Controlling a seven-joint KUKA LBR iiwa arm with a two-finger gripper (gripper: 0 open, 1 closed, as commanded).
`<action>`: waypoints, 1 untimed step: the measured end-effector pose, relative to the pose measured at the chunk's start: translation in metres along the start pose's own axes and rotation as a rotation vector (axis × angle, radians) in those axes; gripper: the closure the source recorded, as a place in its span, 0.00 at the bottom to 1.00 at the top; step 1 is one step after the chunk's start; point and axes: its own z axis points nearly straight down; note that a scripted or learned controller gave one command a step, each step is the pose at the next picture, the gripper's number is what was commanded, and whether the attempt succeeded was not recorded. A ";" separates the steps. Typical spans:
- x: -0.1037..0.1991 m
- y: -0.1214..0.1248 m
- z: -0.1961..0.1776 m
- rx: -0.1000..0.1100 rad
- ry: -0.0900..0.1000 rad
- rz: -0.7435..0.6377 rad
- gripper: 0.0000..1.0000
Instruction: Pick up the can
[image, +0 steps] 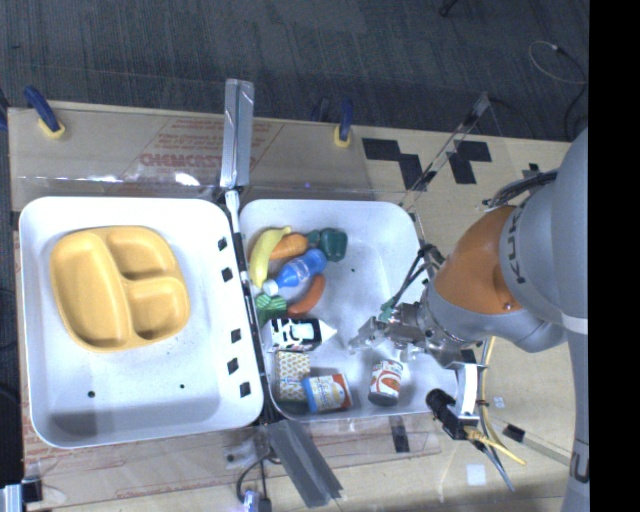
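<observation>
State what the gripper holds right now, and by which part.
Cannot be told. The gripper hangs just above the can in the right bin, and the view shows nothing clearly gripped.

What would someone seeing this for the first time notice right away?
Probably the big yellow compartment tray lying in the left bin. Next comes the grey arm with its orange band reaching in from the right, its end effector low over the right bin. There a red-and-white can stands near the front wall, with a banana and blue bottle clustered further back.
</observation>
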 end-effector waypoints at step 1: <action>-0.002 0.000 0.009 0.001 0.001 -0.028 0.00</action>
